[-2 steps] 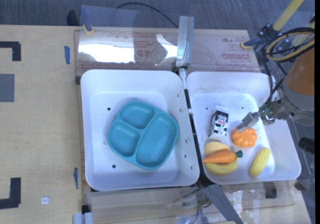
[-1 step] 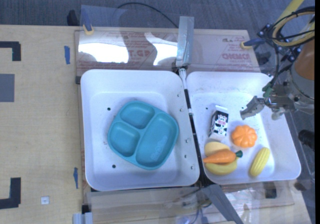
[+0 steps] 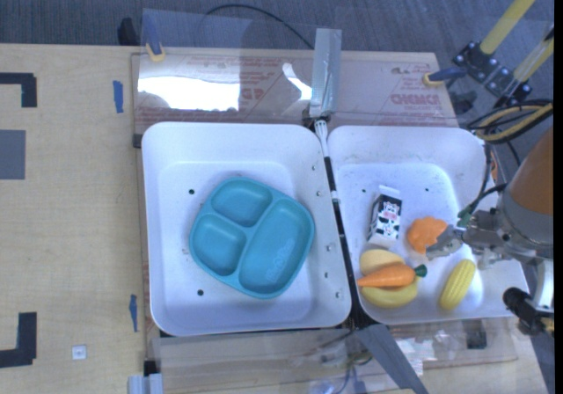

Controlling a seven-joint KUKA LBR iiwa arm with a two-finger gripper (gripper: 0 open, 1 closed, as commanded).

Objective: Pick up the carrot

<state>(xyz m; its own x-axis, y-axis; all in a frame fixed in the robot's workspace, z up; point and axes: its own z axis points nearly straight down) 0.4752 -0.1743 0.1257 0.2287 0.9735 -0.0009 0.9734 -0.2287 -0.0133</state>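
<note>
Looking down from the overhead cam, I've got the carrot (image 3: pixel 387 276) lying across the yellow fruit (image 3: pixel 389 292) at the front of the right bin (image 3: pixel 352 207), gripper (image 3: pixel 450 238) hovering just right of it by the orange (image 3: pixel 427 232), and I honestly can't tell what its grip is doing. I'd guess the carrot's light, stiff, slick plastic, so pinch it mid-body across the narrow width. Red lettering on the cardboard (image 3: pixel 413 93) is too blurry to read, same for the cow-print carton (image 3: pixel 386 216).
</note>
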